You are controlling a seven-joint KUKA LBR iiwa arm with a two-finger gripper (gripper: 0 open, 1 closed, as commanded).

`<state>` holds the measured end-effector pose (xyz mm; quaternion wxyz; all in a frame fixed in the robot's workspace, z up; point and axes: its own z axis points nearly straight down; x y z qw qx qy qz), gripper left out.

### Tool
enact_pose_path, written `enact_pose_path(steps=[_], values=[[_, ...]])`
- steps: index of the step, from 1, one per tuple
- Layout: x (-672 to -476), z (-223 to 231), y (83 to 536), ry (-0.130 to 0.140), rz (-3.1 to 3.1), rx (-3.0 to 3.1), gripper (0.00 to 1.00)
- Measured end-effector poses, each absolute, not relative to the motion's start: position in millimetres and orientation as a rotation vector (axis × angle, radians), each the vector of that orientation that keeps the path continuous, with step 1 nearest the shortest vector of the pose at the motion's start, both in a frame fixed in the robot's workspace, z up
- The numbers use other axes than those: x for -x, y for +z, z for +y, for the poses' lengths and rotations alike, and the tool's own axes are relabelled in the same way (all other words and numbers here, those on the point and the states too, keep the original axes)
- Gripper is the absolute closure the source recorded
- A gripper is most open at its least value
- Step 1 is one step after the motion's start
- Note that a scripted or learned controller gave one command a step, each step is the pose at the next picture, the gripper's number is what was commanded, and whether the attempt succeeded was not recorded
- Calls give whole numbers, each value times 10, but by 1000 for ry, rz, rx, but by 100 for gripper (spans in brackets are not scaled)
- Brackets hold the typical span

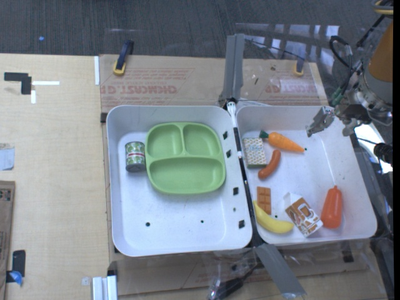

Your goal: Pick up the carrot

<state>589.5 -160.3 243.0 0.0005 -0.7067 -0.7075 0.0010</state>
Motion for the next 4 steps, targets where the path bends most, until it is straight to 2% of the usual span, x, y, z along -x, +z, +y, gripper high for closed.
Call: enact_pose_path(steps=[1, 2, 3, 4], values=[[-6076, -1497, 920, 2, -2067, 2366, 0], [-6153, -1061, 1575, 2, -2100, 2337, 0], [-6176, -697, 1909, 7, -1564, 2724, 0], [-6019, -979, 965, 6, -1653, 2670, 0]])
